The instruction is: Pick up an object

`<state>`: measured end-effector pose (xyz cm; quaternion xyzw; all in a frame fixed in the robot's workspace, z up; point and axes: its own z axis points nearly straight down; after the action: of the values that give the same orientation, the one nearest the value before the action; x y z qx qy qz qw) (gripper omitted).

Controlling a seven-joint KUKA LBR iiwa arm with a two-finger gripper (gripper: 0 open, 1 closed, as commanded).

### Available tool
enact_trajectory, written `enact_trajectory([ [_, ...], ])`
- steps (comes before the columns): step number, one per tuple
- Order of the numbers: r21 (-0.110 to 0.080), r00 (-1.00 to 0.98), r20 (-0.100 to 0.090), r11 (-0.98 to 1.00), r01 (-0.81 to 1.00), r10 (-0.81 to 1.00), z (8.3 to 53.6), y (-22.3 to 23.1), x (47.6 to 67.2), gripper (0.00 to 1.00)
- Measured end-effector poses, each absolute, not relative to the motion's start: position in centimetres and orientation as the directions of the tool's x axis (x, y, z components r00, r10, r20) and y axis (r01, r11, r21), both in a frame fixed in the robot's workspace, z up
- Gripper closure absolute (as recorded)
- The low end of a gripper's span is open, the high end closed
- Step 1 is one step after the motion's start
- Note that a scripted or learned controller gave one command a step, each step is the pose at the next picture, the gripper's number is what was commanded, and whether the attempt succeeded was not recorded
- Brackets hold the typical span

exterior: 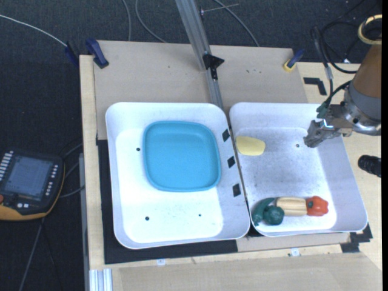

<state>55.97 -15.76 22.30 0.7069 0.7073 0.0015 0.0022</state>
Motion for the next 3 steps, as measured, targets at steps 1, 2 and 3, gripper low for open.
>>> enact_trajectory([
  [1, 0.001, -0.005, 0.001, 0.005, 1.0, 1.0, 21.8, -10.5, 58.0, 1.0],
  [2, 0.002, -0.004, 0.001, 0.004, 1.0, 1.0, 23.1, -5.8, 59.0, 1.0],
  [3, 0.0, -0.003, 0.0, 0.003, 1.0, 1.0, 22.8, -0.9, 59.2, 1.0],
])
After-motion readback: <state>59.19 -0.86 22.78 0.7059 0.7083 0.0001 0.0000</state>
